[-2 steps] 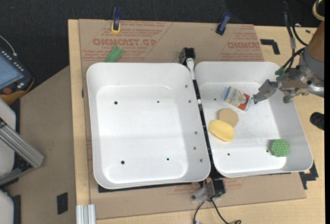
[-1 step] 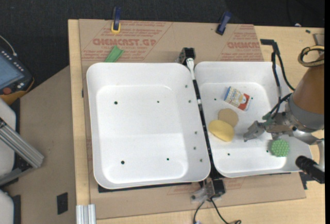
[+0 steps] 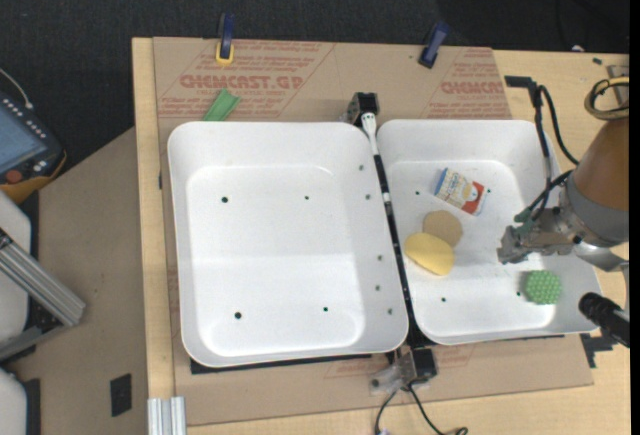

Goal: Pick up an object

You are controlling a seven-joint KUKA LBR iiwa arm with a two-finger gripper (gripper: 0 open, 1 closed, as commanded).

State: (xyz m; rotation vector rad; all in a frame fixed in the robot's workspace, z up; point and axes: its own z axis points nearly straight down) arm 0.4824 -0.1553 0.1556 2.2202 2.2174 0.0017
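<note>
While the grey arm with the orange band [image 3: 608, 173] reached in over the right-hand shallow white plastic bin [image 3: 470, 318], the tool [image 3: 520, 245] sat low near that bin's right side. Couldn't tell whether it was apart or together; the tip was too small and dark to read. Nothing showed between its tips, so no grasp to claim.

Candidates, all in the right bin: a fuzzy green ball [image 3: 543, 287] just below and right of the tool, nearest target. A rounded yellow lump, sponge-like [image 3: 429, 254], lay toward the bin's left side, touching a tan round disc [image 3: 443, 227] just above it. A small white carton with blue and red print [image 3: 459, 189] lay further up, apart from the others. The left-hand white bin [image 3: 190, 223] held no candidates.

My call: go for the green ball. It stood alone, so no neighbour would get nudged. Centre the tool over it, since a ball rolls off an offset pinch. It sat close to the bin's right wall, so leave the outer side some clearance. Avoid the yellow/tan pair; they touched and risked a double or a push-away.
</note>
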